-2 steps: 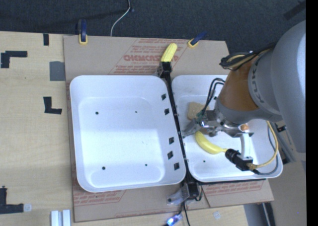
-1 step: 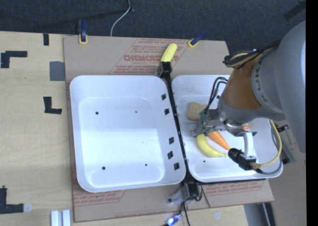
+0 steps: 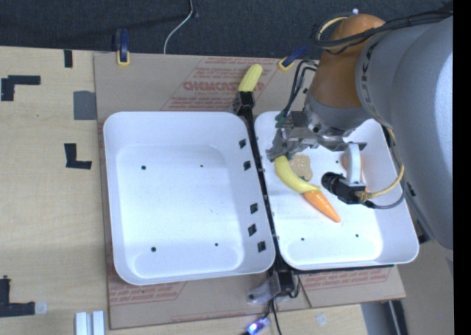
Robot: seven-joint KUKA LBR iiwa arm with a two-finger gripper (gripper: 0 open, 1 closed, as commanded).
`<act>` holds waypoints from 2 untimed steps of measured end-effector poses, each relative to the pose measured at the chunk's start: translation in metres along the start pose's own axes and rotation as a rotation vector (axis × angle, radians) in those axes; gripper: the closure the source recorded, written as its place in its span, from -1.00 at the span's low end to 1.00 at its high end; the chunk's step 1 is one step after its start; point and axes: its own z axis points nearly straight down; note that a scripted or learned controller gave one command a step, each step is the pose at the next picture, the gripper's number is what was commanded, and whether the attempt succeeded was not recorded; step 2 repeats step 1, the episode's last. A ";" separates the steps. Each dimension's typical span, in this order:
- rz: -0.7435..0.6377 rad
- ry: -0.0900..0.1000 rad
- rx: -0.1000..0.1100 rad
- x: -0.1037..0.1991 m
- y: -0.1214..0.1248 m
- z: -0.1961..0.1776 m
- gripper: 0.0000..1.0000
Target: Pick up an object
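In the right bin point(image 3: 368, 249) lie a yellow banana point(image 3: 290, 175) and an orange carrot point(image 3: 324, 205), end to end, running down to the right. A tan, flat piece point(image 3: 301, 167) sits just right of the banana's upper half. My gripper point(image 3: 285, 143) hangs over the bin's upper left part, right above the banana's top end. The wrist covers the fingertips, and nothing shows between them.
The left bin point(image 3: 176, 194) stands beside the right one, with a black clip strip point(image 3: 254, 179) along the shared wall. A yellow-handled clamp point(image 3: 249, 82) sits at the back edge. Cardboard point(image 3: 206, 83) lies under both bins.
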 end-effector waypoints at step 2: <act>-0.002 0.002 0.008 0.090 0.010 -0.029 1.00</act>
